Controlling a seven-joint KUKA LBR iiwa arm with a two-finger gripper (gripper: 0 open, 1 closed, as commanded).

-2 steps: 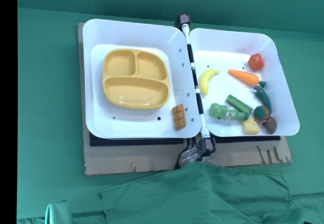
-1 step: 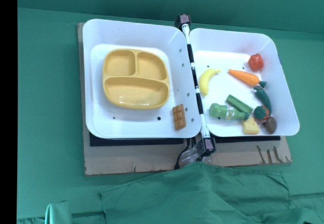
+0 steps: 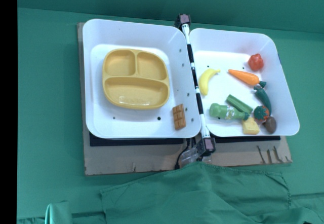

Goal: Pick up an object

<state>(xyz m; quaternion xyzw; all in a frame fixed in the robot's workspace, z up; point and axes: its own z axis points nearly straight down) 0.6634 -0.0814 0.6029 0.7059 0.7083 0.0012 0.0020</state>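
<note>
The right bin [image 3: 283, 86] holds several toy foods: a yellow banana [image 3: 206, 80], an orange carrot [image 3: 244, 77], a red tomato [image 3: 255, 61], a green bottle [image 3: 225, 112], a green stick [image 3: 238, 104], a dark green vegetable [image 3: 263, 97], a yellow cheese wedge [image 3: 250, 126], a brown piece [image 3: 270, 124] and a red-green berry [image 3: 260, 112]. In the left bin [image 3: 96, 30] lie a yellow divided plate [image 3: 135, 84] and a brown chocolate piece [image 3: 178, 116].
A black-and-white divider bar [image 3: 194, 78] runs between the two bins. Both bins rest on a cardboard sheet [image 3: 126, 164] over green cloth. A fold of green cloth [image 3: 202, 195] lies at the front.
</note>
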